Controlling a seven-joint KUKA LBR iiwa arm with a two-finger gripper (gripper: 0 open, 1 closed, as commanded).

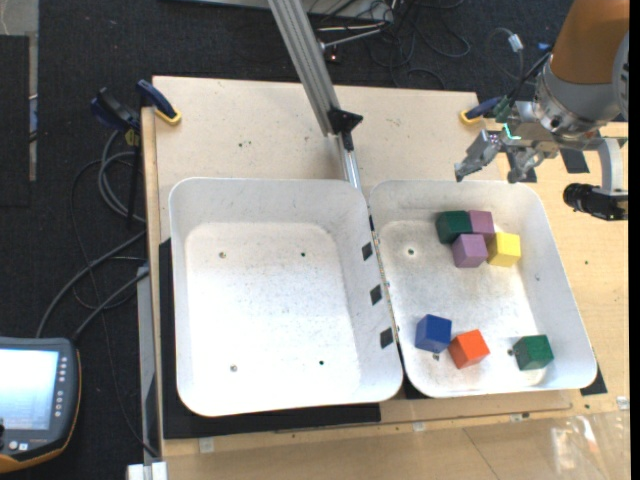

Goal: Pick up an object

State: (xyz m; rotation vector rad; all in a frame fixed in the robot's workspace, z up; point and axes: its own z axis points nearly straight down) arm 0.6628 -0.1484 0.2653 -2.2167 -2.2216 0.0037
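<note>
Blocks sitting in the right bin (560, 298): green block (452, 225), two purple blocks (469, 250), yellow block (505, 248) clustered, faces skewed; blue block (433, 332), orange block (468, 348), second green block (533, 351) along the front. No legible writing. Gripper (497, 163) hovering above the bin's far rim, fingers spread, holding nothing.

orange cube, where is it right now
The orange cube lies in the right bin, near its front edge, between the blue cube on its left and a green cube on its right.
</note>
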